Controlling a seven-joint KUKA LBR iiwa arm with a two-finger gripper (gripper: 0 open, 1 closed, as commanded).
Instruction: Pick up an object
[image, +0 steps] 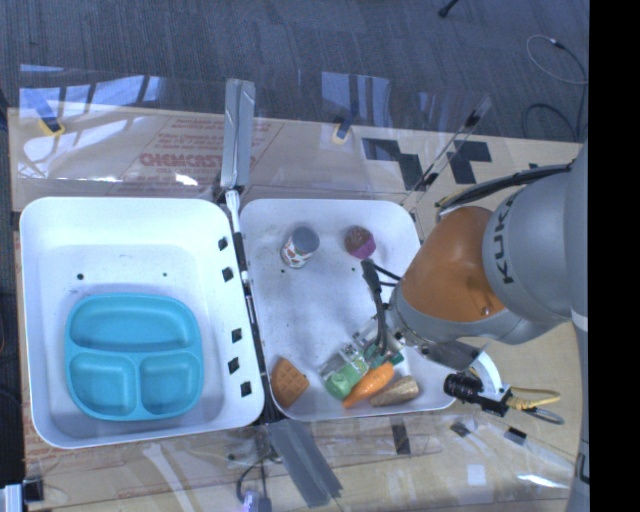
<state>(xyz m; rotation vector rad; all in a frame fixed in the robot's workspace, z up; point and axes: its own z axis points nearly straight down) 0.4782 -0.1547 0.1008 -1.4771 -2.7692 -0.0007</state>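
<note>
My gripper (377, 345) reaches down into the front right part of the right bin (300, 310), just above a cluster of small things. Under and beside it lie a green object (344, 380), an orange carrot (370, 382) and a tan bread-like piece (398, 391). I cannot see whether anything is held. A waffle-patterned orange piece (289, 381) lies at the bin's front left. Near the far wall stand a small grey-topped can (298, 246) and a purple and brown round object (359, 241).
The left bin (40, 260) holds a blue divided tray (133, 353). A divider wall (240, 300) separates the bins. The arm's orange band and grey body (470, 280) overhang the right bin's right edge.
</note>
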